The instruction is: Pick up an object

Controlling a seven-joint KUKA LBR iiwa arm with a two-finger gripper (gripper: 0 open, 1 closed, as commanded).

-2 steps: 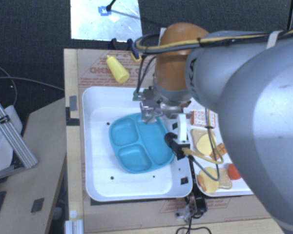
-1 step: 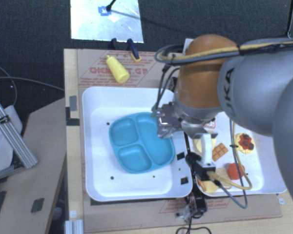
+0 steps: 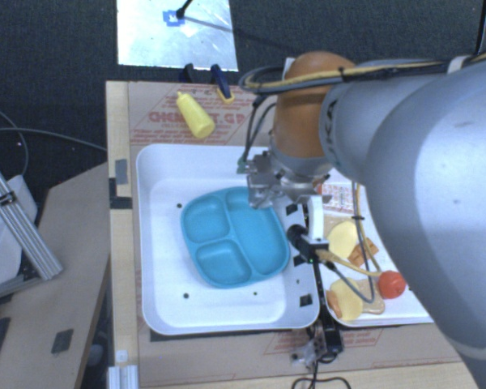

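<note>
A blue divided plate [image 3: 231, 245] lies flat in the left white bin [image 3: 166, 310]. My gripper [image 3: 260, 194] hangs from the grey arm with its orange band [image 3: 308, 112] and sits right over the plate's far right rim, low and close to it. Whether it touches the plate is hidden by the wrist. In the right bin [image 3: 405, 318], partly covered by the arm, lie yellow rounded pieces [image 3: 344, 237], another yellow piece [image 3: 346, 300] and a small red ball [image 3: 392, 283].
A yellow bottle [image 3: 194, 114] lies on the cardboard behind the left bin. Blue clamps [image 3: 221, 83] stand at the cardboard's far edge. Cables [image 3: 340, 270] trail over the divide between the bins. A metal frame [image 3: 16, 225] stands off the bench at left.
</note>
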